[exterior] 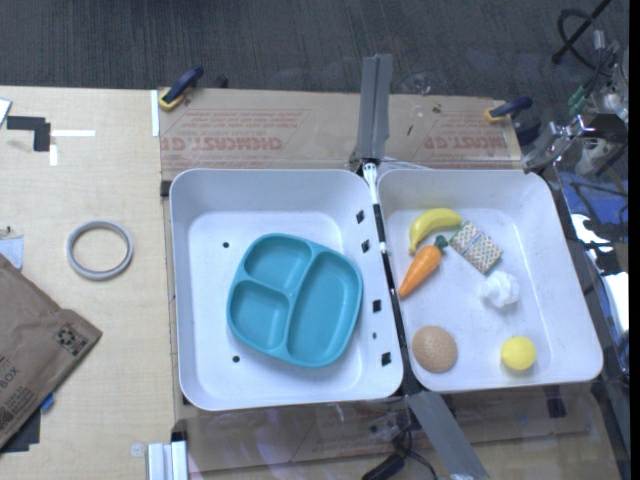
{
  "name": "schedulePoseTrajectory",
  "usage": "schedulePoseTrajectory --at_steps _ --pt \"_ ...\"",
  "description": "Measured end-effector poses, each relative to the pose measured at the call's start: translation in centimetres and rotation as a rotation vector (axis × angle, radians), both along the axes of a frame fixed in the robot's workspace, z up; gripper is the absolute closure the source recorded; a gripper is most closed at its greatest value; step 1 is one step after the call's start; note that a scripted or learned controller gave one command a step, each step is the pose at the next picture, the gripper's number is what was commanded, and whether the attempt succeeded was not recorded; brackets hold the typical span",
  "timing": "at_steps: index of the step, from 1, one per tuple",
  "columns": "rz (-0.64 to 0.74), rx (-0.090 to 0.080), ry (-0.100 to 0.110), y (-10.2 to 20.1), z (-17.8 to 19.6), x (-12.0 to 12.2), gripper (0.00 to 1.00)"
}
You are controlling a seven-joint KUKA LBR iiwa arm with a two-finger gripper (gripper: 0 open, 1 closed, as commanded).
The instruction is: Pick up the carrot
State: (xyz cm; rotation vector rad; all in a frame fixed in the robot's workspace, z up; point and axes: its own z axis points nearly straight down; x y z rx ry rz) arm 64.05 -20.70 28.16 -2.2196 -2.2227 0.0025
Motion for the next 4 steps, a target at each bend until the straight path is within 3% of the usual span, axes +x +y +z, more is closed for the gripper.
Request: schedulePoseTrajectory --at_steps 1,2,3,4 --pt "-0.001 0.000 0.000 5.6 -13.4 -0.8 0.00" --pt "0.038 0.000 -0.003 10.9 -17.6 -2.6 0.00" --pt "0.072 -0.005 -0.026 11.2 -17.9 -7.5 0.00" --pt "0.066 -0.010 -0.028 10.8 -16.9 -7.4 1.00"
